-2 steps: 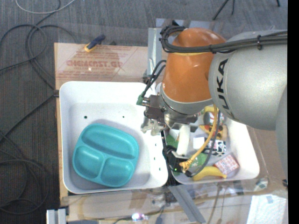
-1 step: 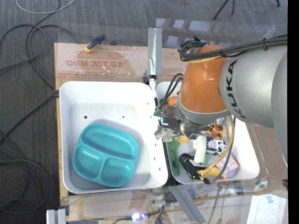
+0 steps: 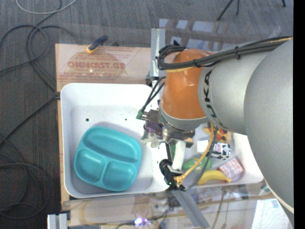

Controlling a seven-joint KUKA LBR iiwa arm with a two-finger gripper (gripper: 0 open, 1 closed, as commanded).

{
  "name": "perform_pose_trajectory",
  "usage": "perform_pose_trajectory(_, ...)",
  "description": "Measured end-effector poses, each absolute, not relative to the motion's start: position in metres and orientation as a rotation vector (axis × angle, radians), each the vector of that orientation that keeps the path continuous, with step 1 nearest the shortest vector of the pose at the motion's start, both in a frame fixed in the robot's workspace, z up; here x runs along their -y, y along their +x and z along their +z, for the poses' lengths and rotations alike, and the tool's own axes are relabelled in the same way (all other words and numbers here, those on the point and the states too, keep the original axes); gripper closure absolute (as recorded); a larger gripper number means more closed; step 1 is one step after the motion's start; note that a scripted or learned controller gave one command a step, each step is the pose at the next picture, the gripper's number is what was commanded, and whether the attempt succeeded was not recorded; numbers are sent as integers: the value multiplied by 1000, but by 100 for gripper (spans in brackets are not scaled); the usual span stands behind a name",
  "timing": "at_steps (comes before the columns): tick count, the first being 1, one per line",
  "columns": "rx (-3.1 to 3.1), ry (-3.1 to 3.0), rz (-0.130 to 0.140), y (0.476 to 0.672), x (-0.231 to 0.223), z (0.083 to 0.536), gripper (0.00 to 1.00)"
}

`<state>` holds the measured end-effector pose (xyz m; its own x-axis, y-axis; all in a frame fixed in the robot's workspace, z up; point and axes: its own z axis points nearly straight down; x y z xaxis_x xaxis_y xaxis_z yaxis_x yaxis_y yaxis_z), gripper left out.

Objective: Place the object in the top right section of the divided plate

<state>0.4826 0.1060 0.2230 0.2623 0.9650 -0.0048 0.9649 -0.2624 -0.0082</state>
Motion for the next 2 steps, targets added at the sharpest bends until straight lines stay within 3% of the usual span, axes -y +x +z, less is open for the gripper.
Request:
perform_pose_trajectory(1, 2251, -2194, 10, 507, -186, 428, 100)
perform_pose_trajectory(2, 2776, -1472, 7, 508, -214, 432, 100)
